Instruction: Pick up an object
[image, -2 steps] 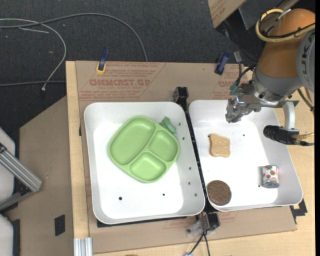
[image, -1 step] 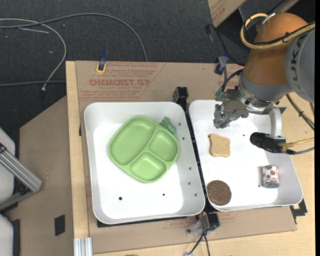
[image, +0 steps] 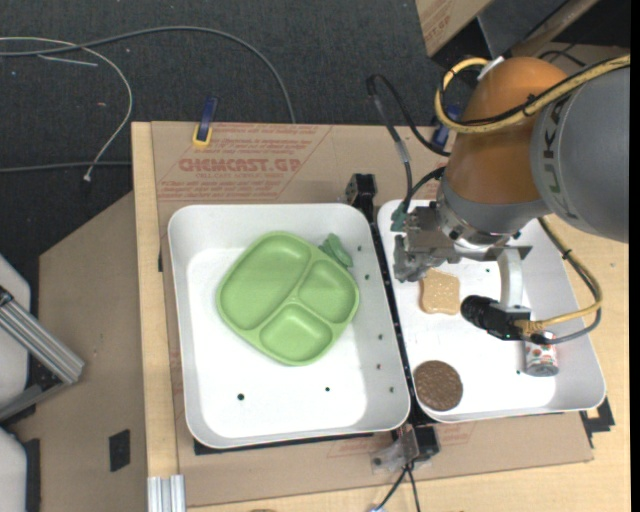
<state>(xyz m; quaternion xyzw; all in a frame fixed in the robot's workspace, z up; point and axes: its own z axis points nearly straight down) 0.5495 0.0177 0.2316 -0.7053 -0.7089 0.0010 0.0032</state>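
My gripper (image: 414, 256) hangs low over the far left part of the right bin (image: 570, 300), below the orange band of the arm. Just in front of it and a little to the right lies a tan, toast-shaped piece (image: 439, 293), touching or nearly touching the gripper's lower edge. A round brown cookie-like disc (image: 438, 385) rests near the front left corner of the same bin. In the left bin (image: 190, 300) a green divided plate (image: 288, 297) lies flat, with a small dark green object (image: 337, 250) at its far right edge.
A black fitting (image: 490, 313) and a small silver cylinder (image: 540, 362) hang from the arm on cables over the right bin. The dividing walls between the bins run just left of the gripper. Cardboard and cables lie beyond the bins.
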